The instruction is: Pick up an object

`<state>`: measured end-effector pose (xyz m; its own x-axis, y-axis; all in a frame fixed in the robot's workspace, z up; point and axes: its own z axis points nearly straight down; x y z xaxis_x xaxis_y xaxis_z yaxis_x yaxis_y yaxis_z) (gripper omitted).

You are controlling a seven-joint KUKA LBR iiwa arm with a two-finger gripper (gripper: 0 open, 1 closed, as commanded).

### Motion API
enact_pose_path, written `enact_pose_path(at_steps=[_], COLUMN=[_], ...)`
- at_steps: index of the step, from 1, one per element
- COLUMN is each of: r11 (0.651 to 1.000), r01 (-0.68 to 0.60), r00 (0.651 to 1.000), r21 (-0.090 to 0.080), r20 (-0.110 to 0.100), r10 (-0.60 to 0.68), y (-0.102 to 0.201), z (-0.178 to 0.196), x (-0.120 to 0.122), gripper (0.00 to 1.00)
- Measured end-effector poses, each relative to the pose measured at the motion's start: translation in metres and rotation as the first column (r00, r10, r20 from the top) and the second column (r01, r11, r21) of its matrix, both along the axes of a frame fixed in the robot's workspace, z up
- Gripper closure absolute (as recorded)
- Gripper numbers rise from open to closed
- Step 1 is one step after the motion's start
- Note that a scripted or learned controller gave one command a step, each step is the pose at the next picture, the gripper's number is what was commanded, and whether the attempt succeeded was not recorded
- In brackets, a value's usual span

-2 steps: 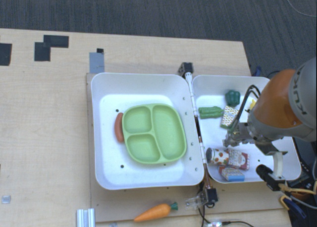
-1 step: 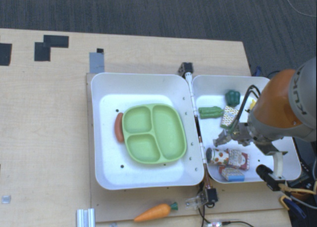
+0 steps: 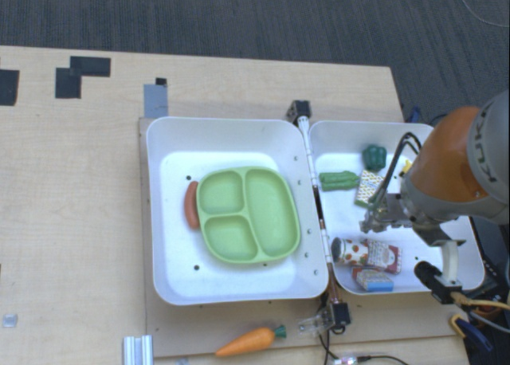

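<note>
My gripper (image 3: 374, 223) hangs low over the middle of the right bin (image 3: 343, 136), at the end of the grey arm with the orange band. It sits just above a lying can with a red and white label (image 3: 362, 253) and just below a patterned packet (image 3: 367, 188). No object shows between its tips. A green pod-shaped toy (image 3: 339, 181) and a dark green lump (image 3: 374, 155) lie further back in the same bin. A small box with a blue edge (image 3: 373, 280) rests near the bin's front wall.
The left bin (image 3: 159, 220) holds a light green divided plate (image 3: 247, 214) with a red sausage (image 3: 191, 205) along its left side. A toy carrot (image 3: 249, 342) lies on the bench in front of the bins. Cables trail at the front right.
</note>
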<state>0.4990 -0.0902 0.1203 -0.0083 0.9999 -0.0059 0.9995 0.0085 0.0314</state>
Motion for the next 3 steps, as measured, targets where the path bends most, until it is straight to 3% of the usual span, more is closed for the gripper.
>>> enact_pose_path(at_steps=[1,2,3], r11=[1.0,1.0,1.0], r01=[0.0,0.008,0.006], r00=[1.0,1.0,1.0], r21=[0.0,0.005,0.004], r20=[0.0,-0.024,-0.017], r10=[0.0,-0.008,-0.006], y=[0.0,0.008,0.008], z=[0.0,-0.033,-0.022], x=[0.0,-0.01,-0.008], gripper=[0.0,0.0,1.0])
